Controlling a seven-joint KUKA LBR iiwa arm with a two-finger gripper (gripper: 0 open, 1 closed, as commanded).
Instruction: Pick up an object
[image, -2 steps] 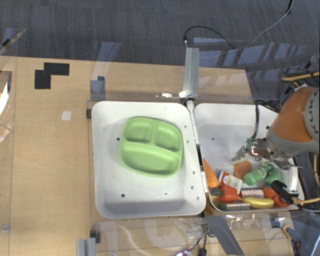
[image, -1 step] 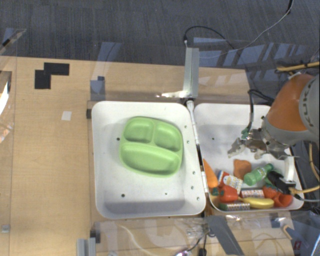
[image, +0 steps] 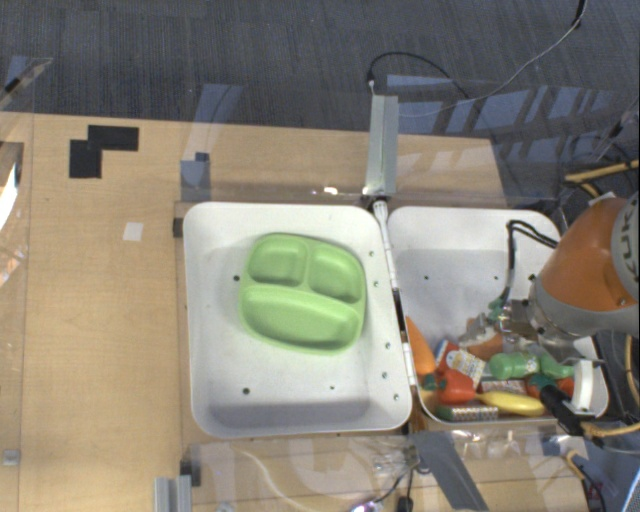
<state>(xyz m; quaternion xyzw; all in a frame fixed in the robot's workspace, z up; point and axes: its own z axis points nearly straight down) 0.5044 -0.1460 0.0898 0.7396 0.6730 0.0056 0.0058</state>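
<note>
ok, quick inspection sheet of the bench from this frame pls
Surface: wooden bench with two white bins side by side, left bin, right bin.
Job's things: toy food pile in the right bin's near corner; includes a carrot and a banana.
Clutter: green divided tray in the left bin.
Grippers: gripper low over the pile; grasp not visible.
Cables: black cable by the arm; more along the bench's near edge.
Surroundings: dark carpet; black marker on the bench.

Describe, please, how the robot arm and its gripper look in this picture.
The arm has a broad orange band above a grey wrist section. A thin black cable loops up beside it. The gripper is small, of grey metal, with details too blurred to tell.
</note>
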